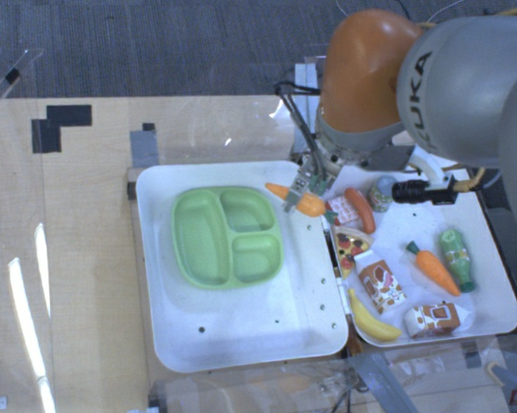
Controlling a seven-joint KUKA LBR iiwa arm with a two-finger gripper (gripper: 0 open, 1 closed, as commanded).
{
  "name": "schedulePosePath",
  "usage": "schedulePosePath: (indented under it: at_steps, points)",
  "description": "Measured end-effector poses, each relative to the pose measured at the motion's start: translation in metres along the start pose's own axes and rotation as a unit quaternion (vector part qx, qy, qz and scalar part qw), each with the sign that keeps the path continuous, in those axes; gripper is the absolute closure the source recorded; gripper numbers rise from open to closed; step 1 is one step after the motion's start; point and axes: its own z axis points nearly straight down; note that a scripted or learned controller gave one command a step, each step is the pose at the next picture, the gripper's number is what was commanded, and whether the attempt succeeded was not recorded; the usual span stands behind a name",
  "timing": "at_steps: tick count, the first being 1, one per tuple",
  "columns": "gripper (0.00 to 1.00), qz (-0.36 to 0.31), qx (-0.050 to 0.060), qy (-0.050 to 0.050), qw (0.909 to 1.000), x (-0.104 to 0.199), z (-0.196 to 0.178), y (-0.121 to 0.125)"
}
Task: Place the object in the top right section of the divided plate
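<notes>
A: Two white bins are seen side by side. How many things are counted in the right bin point(505, 316), nearest first?

B: One banana point(372, 319) and one small carton point(432, 319) are found at the near edge. Beyond them one patterned box point(381, 285), one carrot point(434, 269), one green bottle point(456, 258) and one pizza slice point(353, 242) are counted, then one sausage point(358, 208) and one small can point(382, 193).

A: And in the left bin point(241, 335)?

B: One green divided plate point(227, 236) with three sections is seen.

A: What is held by the gripper point(306, 189)?

B: A second carrot, the orange toy carrot point(297, 199), is seen just at the fingertips, but whether it is gripped cannot be told, nor how far the fingers are parted.

A: Where is it placed?

B: It is seen over the bins' shared edge, just right of the plate's top right section.
</notes>
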Motion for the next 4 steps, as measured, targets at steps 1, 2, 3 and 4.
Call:
schedulePosePath:
  at_steps: [1,2,3,4]
  points:
    - [1.0,0.055,0.0,0.0,0.9985,0.045,-0.049,-0.007]
    - [1.0,0.007,0.0,0.0,1.0,-0.009,-0.018,-0.006]
    - [1.0,-0.026,0.0,0.0,0.9996,-0.012,0.005,0.035]
    - [1.0,0.116,0.0,0.0,0.9933,0.01,0.051,0.081]
